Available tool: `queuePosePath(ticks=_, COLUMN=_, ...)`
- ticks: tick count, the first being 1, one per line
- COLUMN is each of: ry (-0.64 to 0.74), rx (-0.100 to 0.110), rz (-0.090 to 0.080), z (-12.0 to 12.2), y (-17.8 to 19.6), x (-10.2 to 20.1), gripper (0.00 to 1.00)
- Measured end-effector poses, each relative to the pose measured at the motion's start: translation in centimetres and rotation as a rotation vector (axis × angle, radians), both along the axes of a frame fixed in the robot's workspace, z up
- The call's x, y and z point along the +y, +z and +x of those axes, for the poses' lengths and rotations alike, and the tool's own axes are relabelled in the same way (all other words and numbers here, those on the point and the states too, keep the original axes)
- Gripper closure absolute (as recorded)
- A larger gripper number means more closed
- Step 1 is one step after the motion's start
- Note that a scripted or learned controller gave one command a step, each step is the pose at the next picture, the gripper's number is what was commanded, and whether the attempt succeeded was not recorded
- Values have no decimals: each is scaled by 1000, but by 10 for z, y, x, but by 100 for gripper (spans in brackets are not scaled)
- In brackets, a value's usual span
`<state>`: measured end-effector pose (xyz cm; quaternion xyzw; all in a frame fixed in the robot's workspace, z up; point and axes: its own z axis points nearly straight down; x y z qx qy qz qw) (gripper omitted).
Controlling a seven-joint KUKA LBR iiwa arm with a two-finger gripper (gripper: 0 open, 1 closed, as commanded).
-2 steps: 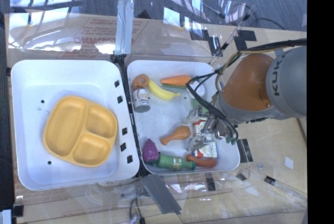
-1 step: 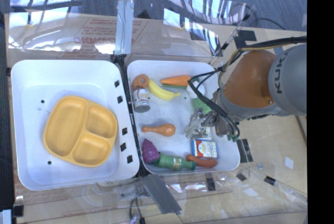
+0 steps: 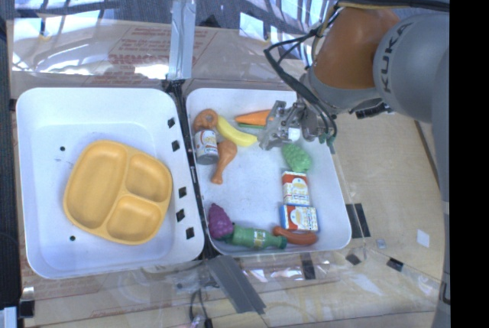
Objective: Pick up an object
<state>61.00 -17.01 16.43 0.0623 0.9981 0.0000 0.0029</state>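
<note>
On my far left the yellow divided tray [image 3: 116, 191] lies alone in the left bin [image 3: 46, 112], out of play. In the right bin [image 3: 336, 189] the toys are crowded: chicken drumstick [image 3: 222, 160], banana [image 3: 235, 134], carrot [image 3: 254, 118]. My pincer [image 3: 276, 131] hangs just beside the banana and carrot, likely my targets; whether it is released or clenched I cannot tell.

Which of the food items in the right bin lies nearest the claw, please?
The carrot, lying just left of the claw; the banana sits slightly farther left.
</note>
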Motion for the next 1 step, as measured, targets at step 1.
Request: queuePosePath(ticks=1, ry=-546, rx=4, rz=1, z=33, y=36, x=23, gripper=100)
